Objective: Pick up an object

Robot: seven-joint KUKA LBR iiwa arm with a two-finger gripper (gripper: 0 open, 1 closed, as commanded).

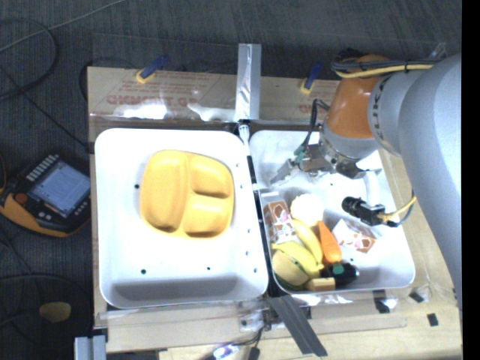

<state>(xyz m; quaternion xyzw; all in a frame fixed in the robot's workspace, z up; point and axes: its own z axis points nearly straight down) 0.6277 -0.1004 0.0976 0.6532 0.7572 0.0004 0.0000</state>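
Where 2 bins (pixel 112 201) sit, 1 yellow tray (pixel 186 193), 1 carrot (pixel 328 244)

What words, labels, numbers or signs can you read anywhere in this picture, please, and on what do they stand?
No text here can be read.
Cardboard sheet behind the bins: faint reddish printing, too blurred to read.
Handheld device on the floor to the left: lit screen, contents too small to read.
Patterned cards in the right bin: brown and white pictures, no legible letters.
Yellow tray in the left bin: unmarked.
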